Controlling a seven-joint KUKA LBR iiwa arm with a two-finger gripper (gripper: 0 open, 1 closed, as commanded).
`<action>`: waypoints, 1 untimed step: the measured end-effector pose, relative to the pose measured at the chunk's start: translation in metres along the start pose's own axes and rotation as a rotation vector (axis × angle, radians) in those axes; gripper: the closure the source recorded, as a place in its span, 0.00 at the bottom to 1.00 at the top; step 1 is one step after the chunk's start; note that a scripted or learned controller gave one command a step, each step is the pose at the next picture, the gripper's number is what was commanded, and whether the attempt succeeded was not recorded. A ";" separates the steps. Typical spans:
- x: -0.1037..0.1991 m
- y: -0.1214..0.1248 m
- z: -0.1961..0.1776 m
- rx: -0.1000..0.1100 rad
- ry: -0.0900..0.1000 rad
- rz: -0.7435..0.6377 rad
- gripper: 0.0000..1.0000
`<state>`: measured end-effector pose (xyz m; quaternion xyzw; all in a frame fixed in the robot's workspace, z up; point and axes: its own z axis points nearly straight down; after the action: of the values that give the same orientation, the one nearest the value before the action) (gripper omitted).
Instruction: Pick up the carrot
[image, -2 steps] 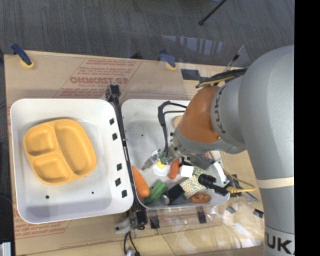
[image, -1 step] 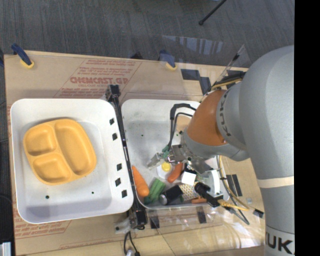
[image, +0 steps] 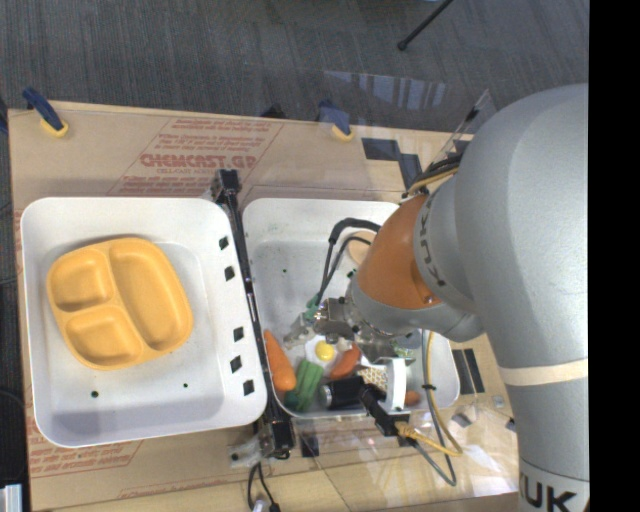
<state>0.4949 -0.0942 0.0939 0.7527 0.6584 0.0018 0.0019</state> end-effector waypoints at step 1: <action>-0.045 -0.008 -0.001 0.000 0.009 0.071 0.00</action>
<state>0.4812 -0.1382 0.0946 0.7757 0.6311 0.0051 -0.0011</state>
